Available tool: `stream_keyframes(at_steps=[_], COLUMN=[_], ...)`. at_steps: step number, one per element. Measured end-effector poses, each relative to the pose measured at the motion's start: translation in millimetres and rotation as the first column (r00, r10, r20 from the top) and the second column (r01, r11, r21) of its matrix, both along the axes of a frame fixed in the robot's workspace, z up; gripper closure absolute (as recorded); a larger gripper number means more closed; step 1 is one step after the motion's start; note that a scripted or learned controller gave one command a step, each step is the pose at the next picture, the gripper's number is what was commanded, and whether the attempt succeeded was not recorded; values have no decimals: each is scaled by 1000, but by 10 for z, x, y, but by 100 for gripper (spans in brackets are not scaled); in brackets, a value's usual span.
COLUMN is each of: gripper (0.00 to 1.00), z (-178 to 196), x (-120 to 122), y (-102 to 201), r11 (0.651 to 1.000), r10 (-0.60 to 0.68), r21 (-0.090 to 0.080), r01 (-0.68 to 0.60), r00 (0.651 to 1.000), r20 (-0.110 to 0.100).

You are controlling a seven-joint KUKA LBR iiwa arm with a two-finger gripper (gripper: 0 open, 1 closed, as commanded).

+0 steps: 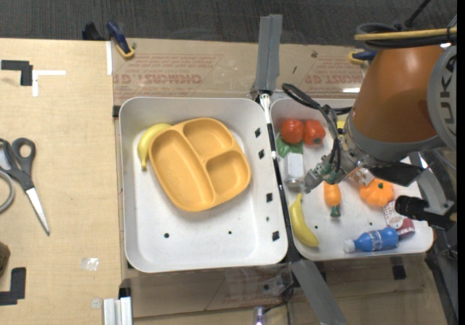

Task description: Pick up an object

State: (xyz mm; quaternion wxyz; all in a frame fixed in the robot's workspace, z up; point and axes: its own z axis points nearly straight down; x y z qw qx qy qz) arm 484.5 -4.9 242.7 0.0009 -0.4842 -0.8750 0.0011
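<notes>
Right bin (320, 249) crowded with toys around the gripper (320, 174); left bin's (196, 243) near half lies open

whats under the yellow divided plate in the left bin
A banana pokes out from beneath the yellow divided plate's upper-left rim. The plate covers the rest of it.

Arm: one, grey, entering from 3 o'clock; broad orange band (403, 91) above the wrist, bulking large at upper right. Wrist: angled down toward 8 o'clock. Gripper (320, 177): metallic, two-finger, low at the arm's 8 o'clock end; finger tips pointing to 8 o'clock. Finger spacing: not discernible.
</notes>
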Motion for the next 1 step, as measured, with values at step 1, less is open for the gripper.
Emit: stream_keyframes(at_steps=[1], gripper=[100], z=[380], x=[453], y=[-379], r11=[997], r10=[79], r21=[-1], r01=[-79], r00=[997], r20=[3])
